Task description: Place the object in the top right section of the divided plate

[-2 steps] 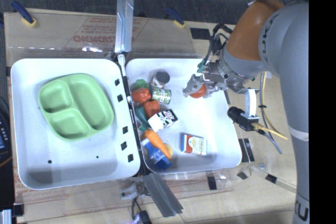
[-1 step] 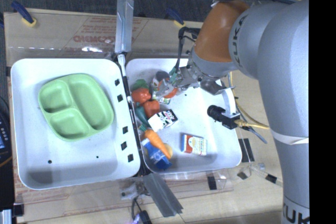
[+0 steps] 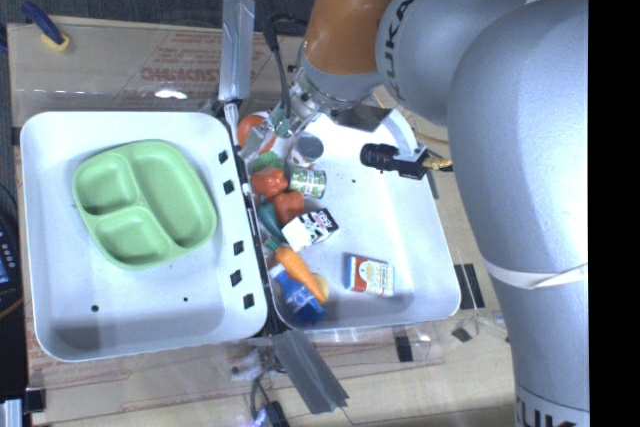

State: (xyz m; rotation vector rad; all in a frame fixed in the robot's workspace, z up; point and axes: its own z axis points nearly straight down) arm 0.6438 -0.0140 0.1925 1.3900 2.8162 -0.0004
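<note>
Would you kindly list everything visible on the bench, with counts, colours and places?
Bins: two, white, side by side.
Divided plate: one, green, left bin.
Can: one, green, right bin, near divider.
Red items: about three, red-orange, right bin, along divider.
Carton: one, black-and-white, right bin centre.
Carrot: one, orange, right bin front.
Blue item: one, right bin front corner.
Box: one, orange-white, right bin front.
Arm: grey, orange band, over right bin.
Gripper: over right bin's back left.
</note>
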